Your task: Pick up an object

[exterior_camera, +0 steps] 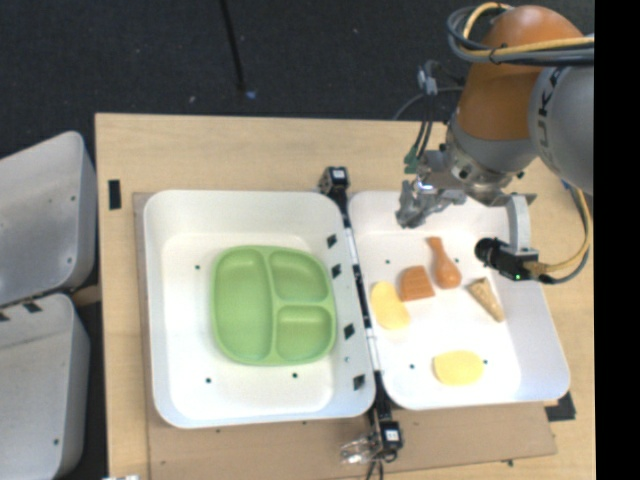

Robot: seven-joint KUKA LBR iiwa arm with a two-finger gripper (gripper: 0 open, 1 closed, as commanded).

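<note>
Overhead slanted look at a wooden bench [120,158] carrying two shallow white bins side by side. Using the right bin [530,368] as the landmark: the left bin [170,368] touches its left wall and holds a green divided tray [272,303] lying flat. Inside the right bin sit five small food-like items, all apart from the robot. An orange drumstick shape [443,263] lies near the bin's centre, with an orange block [417,284] just beside it on the left. A yellow oval piece [389,306] rests close to the bin's left wall. A tan wedge [487,298] lies toward the right wall. A second yellow piece [458,367] sits near the front wall. The grey arm's gripper [415,206] hangs over the bin's back left corner, above the drumstick shape, with nothing visibly between its tips; whether it is spread or closed cannot be told.
</note>
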